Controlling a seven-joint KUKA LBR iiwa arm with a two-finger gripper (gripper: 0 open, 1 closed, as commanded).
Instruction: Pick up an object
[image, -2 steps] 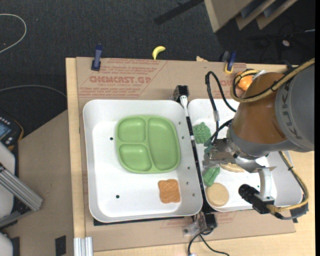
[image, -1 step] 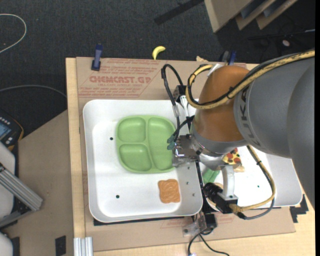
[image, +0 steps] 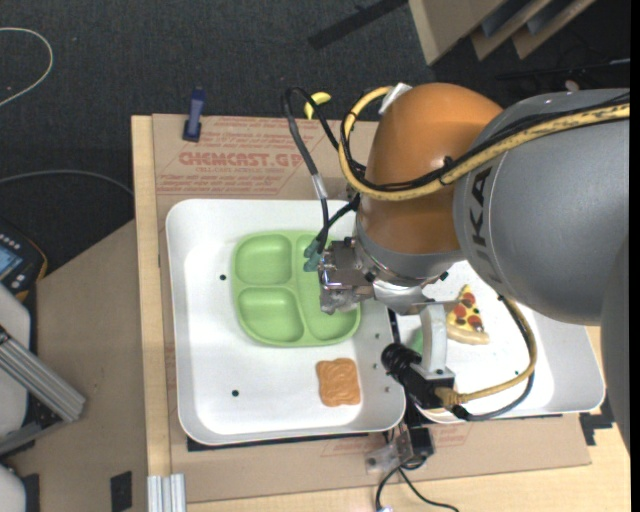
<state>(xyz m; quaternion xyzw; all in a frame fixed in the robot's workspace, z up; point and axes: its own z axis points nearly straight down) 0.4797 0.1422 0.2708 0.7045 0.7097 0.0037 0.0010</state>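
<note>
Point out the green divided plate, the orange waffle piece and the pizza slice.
green divided plate (image: 268, 290): camera view, on its left compartments.
orange waffle piece (image: 338, 382): camera view, its middle.
pizza slice (image: 467, 317): camera view, its topped face.

Looks like a robotics lab: loose cables (image: 30, 60) on dark carpet (image: 100, 50), aluminium framing (image: 40, 385), cardboard-topped counter (image: 250, 150).

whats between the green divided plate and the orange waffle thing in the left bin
Nothing: in the camera view, only bare white bin floor separates the green plate from the orange waffle piece lying below it.
</note>
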